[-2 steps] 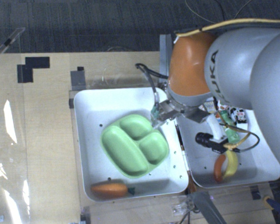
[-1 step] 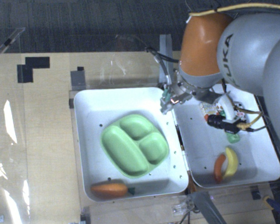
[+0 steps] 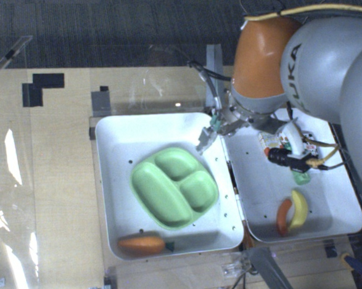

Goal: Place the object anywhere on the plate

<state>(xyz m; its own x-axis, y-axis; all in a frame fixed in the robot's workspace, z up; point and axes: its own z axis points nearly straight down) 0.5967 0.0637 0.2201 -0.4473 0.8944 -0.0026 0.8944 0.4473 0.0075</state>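
Green divided plate (image 3: 173, 187) lay mid left bin (image 3: 116, 139), bare for a drop | carrot (image 3: 141, 243) near edge, same bin | banana (image 3: 299, 210) in right bin (image 3: 347, 222), which object meant unclear | gripper (image 3: 206, 137) poised over far dividing rim, fingers' state unreadable, nothing seen held

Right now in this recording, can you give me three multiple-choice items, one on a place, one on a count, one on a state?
1. Where does the orange carrot lie?
A. left white bin, near corner
B. right white bin
C. on the bench

2. How many compartments has the green divided plastic plate?
A. two
B. three
C. five

3. What lies on the plate?
A. yellow banana
B. carrot
C. nothing

Answers: 1 A, it lies beside the plate in that bin. 2 B, ridges mark three wells. 3 C, all wells show bare green.
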